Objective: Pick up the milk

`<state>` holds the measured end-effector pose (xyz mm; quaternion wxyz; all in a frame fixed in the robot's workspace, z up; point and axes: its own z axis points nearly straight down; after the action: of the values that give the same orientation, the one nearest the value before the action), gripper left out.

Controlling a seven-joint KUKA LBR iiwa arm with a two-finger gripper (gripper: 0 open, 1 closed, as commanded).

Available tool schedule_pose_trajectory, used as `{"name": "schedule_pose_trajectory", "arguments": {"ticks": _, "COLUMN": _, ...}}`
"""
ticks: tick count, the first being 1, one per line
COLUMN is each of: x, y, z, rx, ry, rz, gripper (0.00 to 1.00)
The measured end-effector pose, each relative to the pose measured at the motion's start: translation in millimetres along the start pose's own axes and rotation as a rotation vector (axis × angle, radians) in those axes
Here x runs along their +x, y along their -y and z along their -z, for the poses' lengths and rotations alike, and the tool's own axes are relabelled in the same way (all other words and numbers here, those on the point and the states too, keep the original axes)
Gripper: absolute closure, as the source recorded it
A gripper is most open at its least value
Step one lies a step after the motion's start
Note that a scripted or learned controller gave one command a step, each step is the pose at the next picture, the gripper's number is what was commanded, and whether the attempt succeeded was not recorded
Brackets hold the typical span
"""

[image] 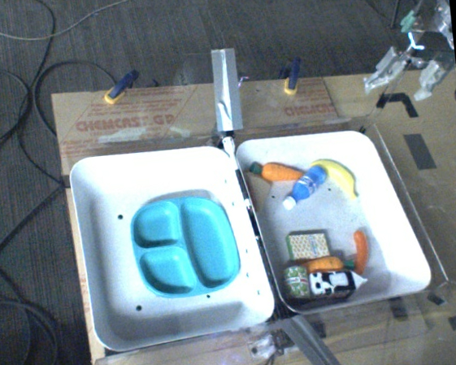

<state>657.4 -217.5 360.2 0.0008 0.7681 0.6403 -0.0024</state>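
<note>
The milk (335, 285) is a small carton with a black-and-white cow pattern. It lies on its side at the front edge of the right bin (394, 199). A green can (296, 281) touches its left end and a small orange piece (327, 264) rests just behind it. My gripper (405, 77) hangs at the top right, outside the bin and well above and behind the milk. Its two pale fingers are spread apart with nothing between them.
The right bin also holds a carrot (278, 171), a blue bottle (304, 186), a banana (339, 172), a green-patterned box (307, 245) and an orange sausage-shaped item (360, 251). A blue divided plate (186, 244) sits in the left bin (103, 233).
</note>
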Motion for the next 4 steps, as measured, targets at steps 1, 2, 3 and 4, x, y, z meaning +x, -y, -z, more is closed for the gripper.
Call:
{"name": "schedule_pose_trajectory", "arguments": {"ticks": 1, "x": 29.8, "y": -5.8, "z": -72.9, "rx": 0.001, "ry": -0.001, "rz": -0.014, "gripper": 0.00}}
{"name": "schedule_pose_trajectory", "arguments": {"ticks": 2, "x": 30.2, "y": -6.0, "z": -63.5, "rx": 0.002, "ry": 0.004, "rz": -0.012, "gripper": 1.00}}
{"name": "schedule_pose_trajectory", "arguments": {"ticks": 3, "x": -3.4, "y": 38.6, "z": -108.9, "rx": 0.000, "ry": -0.003, "rz": 0.137, "gripper": 1.00}}
{"name": "schedule_pose_trajectory", "arguments": {"ticks": 4, "x": 2.9, "y": 37.5, "z": -83.7, "rx": 0.001, "ry": -0.004, "rz": -0.167, "gripper": 1.00}}
